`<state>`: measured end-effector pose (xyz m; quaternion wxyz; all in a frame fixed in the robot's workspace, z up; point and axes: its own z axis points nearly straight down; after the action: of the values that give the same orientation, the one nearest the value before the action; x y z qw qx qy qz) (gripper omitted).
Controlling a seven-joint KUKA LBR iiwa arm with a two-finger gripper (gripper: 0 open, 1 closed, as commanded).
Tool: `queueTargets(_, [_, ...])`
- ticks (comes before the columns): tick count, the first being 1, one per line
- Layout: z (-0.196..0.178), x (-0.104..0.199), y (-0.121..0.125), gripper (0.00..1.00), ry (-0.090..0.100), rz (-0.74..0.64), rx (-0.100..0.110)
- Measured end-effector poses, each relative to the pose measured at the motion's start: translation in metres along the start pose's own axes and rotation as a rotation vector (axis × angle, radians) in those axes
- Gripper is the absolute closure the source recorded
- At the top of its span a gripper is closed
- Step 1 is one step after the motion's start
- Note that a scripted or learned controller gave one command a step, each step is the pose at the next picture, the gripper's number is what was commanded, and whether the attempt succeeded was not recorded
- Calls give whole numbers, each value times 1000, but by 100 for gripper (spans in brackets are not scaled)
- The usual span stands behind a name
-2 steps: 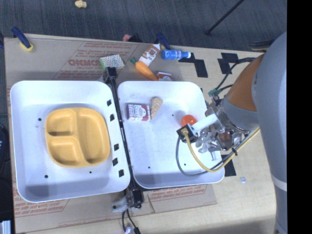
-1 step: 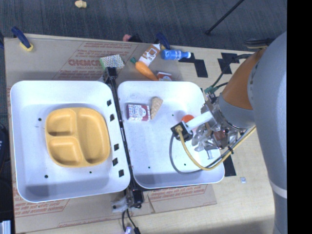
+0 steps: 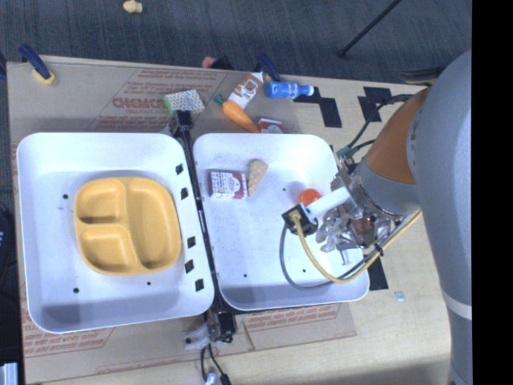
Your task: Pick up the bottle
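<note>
- Two bins noted side by side on the table (image 3: 401,327): left bin (image 3: 32,215) with a yellow plate (image 3: 128,223), right bin (image 3: 256,255) with a red packet (image 3: 226,184), a tan wedge (image 3: 256,174) and a small orange piece (image 3: 310,195).
- Found the bottle (image 3: 282,91), blue, lying on its side on the table beyond the right bin's far rim, outside both bins.
- Saw a white-and-orange tube (image 3: 245,91) just beside it and a carrot (image 3: 239,116) near, between tube and rim.
- Placed the gripper (image 3: 341,237) low over the right bin's right side, near the orange piece and well apart from the bottle.
- Could not tell whether it was open or closed; saw nothing clearly held.
- Judged the task as not yet begun in earnest: bottle untouched.
- Feared a descent where the gripper hung, closing on the orange piece or on nothing.
- Feared a roll: lying bottle, round body, likely to slip away if pinched off-centre or nudged first.
- Feared a wrong pick of the tube, given the crowding there.
- Feared a clipped bin rim, or the yellow cable (image 3: 321,267) snagging, on the reach across.
</note>
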<state>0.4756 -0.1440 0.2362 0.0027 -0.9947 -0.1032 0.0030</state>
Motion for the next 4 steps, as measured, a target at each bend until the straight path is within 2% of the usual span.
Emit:
queueTargets(1, [11,-5,23,100,0,-6,1])
queueTargets(3, [-14,-1,8,100,4,-27,-2])
queueTargets(4, [7,-3,14,100,0,0,0])
